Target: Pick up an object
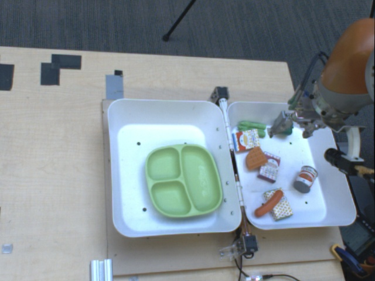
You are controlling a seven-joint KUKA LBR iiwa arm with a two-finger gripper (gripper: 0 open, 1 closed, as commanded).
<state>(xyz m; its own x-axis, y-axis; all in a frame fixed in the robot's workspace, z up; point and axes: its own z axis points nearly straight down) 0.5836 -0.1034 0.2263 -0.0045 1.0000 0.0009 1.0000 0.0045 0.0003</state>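
Observation:
The right bin (334, 215) holds several small items: a green piece (252, 125) at the back, a red and white packet (247, 139), an orange chunk (255, 158), a small printed box (269, 170), a grey can (304, 178), an orange sausage (268, 204) and a tan wedge (283, 210). My gripper (294, 127) hangs over the back of this bin, just right of the green piece. Its fingers (280, 127) are spread open, with bare bin floor showing between them.
The left bin (126, 157) holds a light green divided plate (183, 180). A metal hinge strip (229, 151) runs between the bins. The orange-banded arm (351, 57) looms over the right bin's back right corner. A black and white fixture (348, 157) sits at the right rim.

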